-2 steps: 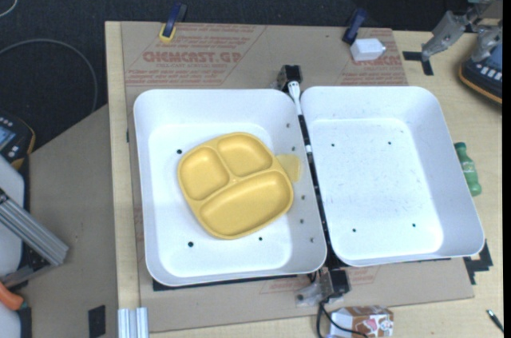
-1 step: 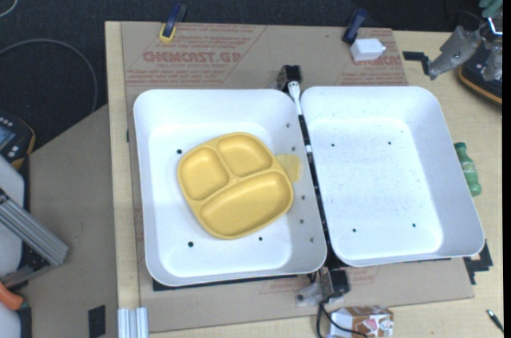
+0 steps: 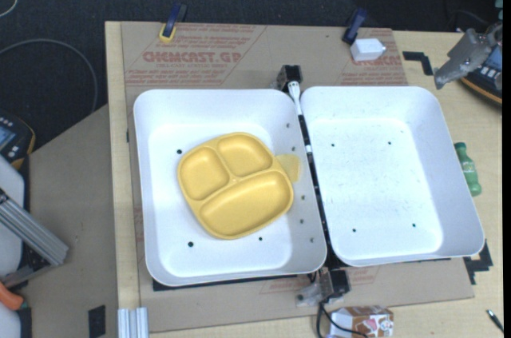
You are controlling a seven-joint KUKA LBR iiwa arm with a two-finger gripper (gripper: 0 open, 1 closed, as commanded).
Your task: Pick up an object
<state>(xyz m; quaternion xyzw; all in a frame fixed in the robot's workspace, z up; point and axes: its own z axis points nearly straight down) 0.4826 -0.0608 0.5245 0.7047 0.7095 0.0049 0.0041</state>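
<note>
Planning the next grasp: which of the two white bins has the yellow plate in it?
The left bin. The yellow divided plate lies there, while the right bin sits nearer the gripper.

A yellow divided plate (image 3: pixel 235 184) lies in the left white bin (image 3: pixel 152 192); the right white bin (image 3: pixel 447 169) is peppered with fine dark specks. The tan bench (image 3: pixel 239 49) carries faded red lettering, with a yellow-tipped clamp (image 3: pixel 170 23) and a blue clamp (image 3: pixel 354 25) at its far edge.
</note>
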